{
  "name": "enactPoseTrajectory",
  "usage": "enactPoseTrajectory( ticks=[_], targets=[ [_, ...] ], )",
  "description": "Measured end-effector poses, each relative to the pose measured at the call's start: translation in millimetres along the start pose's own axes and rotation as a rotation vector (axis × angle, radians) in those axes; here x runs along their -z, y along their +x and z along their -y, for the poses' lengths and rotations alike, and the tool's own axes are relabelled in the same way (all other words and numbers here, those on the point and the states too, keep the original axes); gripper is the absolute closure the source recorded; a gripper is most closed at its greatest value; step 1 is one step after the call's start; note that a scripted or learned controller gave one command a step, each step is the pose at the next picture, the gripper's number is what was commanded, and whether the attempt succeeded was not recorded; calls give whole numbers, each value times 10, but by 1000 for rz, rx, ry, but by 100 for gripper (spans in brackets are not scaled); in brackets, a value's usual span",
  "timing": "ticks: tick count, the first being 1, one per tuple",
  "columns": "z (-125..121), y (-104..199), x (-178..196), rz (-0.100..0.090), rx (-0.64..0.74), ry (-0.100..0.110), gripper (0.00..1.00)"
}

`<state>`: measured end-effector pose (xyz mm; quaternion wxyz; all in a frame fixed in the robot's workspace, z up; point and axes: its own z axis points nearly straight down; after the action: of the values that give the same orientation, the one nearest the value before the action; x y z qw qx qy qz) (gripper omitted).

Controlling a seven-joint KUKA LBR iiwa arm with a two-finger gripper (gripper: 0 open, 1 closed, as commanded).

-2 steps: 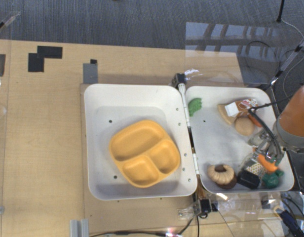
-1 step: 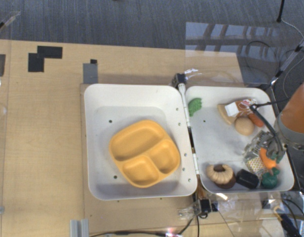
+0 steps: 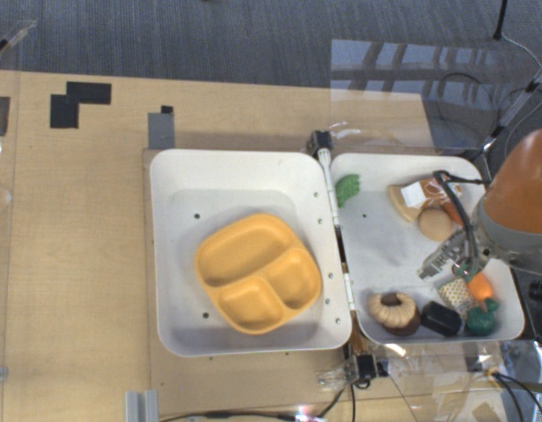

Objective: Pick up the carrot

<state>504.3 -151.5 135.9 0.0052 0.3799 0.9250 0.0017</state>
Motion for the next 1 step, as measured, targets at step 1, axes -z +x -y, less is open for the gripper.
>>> enactPoseTrajectory(
  ticks=[1],
  targets=[
    [-61, -631, -465, 5, 125, -1, 100]
  ],
)
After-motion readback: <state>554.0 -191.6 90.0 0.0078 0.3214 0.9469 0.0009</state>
